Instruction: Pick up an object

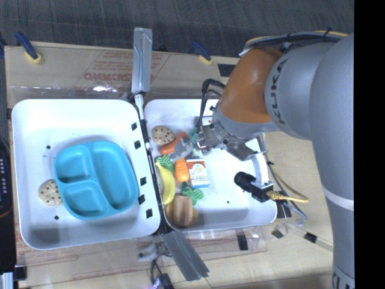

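The right bin holds a cluster of toy food along its left side. A cookie lies at the top, with an orange carrot piece just below it. Further down are a second carrot, a small printed box, a yellow banana and a brown bread-like piece. My gripper reaches in from the right and hovers low beside the upper carrot piece and a green bit. The wrist hides the bin's upper right.
The left bin holds a blue divided plate and another cookie at its left. A metal clamp bar stands above the divider between the bins. A black fitting with cable hangs over the right bin.
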You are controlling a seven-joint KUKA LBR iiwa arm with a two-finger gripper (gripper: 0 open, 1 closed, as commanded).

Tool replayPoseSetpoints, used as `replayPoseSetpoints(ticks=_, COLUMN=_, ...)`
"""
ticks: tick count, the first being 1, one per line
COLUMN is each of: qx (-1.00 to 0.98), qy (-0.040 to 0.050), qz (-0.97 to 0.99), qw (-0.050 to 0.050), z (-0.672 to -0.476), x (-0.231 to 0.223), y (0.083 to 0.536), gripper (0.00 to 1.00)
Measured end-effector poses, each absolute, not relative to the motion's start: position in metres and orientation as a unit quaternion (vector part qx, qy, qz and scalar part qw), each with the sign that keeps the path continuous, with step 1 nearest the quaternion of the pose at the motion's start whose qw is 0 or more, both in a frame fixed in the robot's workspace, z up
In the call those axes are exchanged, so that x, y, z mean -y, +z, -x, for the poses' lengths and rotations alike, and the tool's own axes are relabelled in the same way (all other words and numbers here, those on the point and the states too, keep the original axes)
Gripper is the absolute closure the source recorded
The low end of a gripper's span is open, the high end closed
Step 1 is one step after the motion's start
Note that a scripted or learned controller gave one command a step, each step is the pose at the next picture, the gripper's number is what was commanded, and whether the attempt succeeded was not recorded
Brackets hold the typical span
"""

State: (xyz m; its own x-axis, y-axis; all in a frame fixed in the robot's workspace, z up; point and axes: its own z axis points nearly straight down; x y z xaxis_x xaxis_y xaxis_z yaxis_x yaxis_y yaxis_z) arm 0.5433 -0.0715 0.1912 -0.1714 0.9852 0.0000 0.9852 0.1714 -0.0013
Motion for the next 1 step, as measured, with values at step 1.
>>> replayPoseSetpoints(ticks=1, qx=0.836, qy=0.0006, qz=0.548, qw=0.002, z=-0.4894, x=0.0416, y=0.1912, gripper=0.00)
